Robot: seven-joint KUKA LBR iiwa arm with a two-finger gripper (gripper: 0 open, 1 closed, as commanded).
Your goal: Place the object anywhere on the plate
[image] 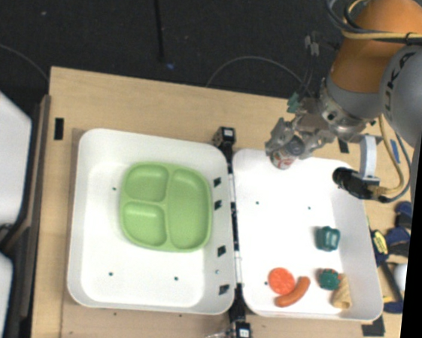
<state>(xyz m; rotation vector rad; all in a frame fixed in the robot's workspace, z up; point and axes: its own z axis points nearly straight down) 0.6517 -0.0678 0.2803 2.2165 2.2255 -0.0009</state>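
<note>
Plate (pixel 167 206) mid left bin (pixel 86 264); claw (pixel 287 154) at right bin (pixel 268 201) far edge

- A robotics lab: a grey industrial arm with an orange band (pixel 376 47) reaches over a pale wooden bench (pixel 166 99).
- Two shallow white plastic bins (pixel 86 264), clipped together side by side, sit on it as a fixed test rig.
- Loose black cables (pixel 245 66) trail across the dark floor behind the bench.
- A green divided plastic plate (pixel 166 207) and small toy foods (pixel 288 285) serve as props.
</note>
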